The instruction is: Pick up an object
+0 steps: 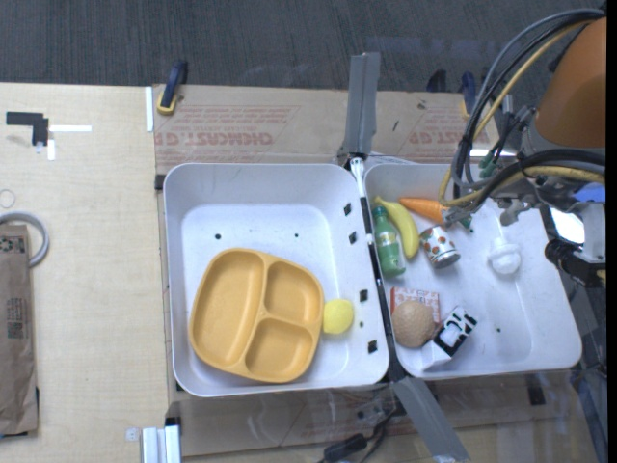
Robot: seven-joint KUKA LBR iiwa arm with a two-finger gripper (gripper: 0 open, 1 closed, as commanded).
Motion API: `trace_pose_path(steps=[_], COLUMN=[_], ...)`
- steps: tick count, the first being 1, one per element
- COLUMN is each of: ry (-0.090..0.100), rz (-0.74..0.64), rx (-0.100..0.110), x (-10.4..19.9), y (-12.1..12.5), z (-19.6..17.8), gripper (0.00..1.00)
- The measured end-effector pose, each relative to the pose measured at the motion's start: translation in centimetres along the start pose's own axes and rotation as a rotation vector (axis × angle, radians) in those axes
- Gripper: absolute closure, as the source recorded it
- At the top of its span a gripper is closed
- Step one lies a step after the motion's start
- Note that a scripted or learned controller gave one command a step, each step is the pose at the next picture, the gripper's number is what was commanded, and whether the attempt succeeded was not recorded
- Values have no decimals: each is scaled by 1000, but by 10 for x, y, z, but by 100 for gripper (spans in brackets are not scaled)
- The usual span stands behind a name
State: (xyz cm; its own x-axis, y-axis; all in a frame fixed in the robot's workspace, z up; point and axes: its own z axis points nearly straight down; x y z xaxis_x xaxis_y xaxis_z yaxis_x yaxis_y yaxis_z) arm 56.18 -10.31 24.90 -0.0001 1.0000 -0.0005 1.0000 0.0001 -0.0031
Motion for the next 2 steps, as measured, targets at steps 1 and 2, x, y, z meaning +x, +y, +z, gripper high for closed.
trace_pose_path(steps=[1, 2], ry=[0, 0], rz=[34, -263], rx=[1, -1], x=[8, -18], y=[-9, -49], z=[126, 77], gripper=[0, 0])
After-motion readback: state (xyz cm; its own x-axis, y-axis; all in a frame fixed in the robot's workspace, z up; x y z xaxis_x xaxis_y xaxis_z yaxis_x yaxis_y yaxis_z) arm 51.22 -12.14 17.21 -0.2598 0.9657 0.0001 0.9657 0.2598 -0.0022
